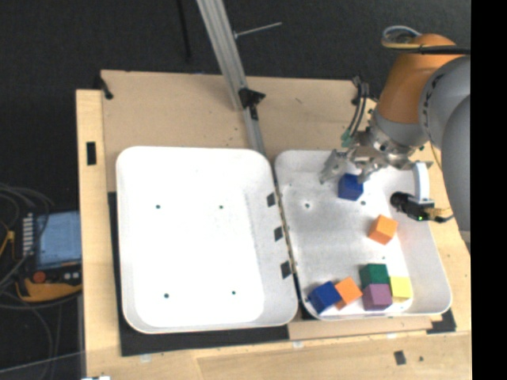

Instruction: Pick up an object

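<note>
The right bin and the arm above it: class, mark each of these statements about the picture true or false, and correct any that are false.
1. The blocks all lie in the right bin. True.
2. The gripper hangs over the left bin. False: it is over the far part of the right bin, at a blue block.
3. A lone orange block lies apart from the group at the near edge. True.
4. The green block sits beside the gripper. False: it is in the near group, next to the purple block and the yellow block.
5. There are two blue blocks. True: the second blue block is near the front edge.
</note>
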`<state>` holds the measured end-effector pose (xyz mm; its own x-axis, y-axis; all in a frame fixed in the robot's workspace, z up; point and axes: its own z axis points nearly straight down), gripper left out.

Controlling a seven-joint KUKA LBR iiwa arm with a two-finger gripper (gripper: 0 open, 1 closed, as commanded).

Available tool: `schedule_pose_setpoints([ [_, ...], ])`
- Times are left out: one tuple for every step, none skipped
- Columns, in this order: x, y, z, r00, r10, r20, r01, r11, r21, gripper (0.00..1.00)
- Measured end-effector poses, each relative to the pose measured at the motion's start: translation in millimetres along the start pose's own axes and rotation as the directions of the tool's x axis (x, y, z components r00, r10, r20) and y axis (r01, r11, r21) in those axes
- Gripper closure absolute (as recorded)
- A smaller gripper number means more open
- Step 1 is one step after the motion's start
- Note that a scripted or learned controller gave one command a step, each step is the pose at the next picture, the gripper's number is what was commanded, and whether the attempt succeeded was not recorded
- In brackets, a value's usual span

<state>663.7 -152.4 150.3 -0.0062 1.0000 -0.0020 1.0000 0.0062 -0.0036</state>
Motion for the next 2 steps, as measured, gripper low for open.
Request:
schedule_pose_setpoints([
  [-3, 6, 23, 1.0, 0.001, 0.006, -0.001, 1.0, -0.025, 0.0],
  [-4, 8, 12, 1.0, -0.002, 0.01, 0.002, 1.0, -0.031, 1.0],
])
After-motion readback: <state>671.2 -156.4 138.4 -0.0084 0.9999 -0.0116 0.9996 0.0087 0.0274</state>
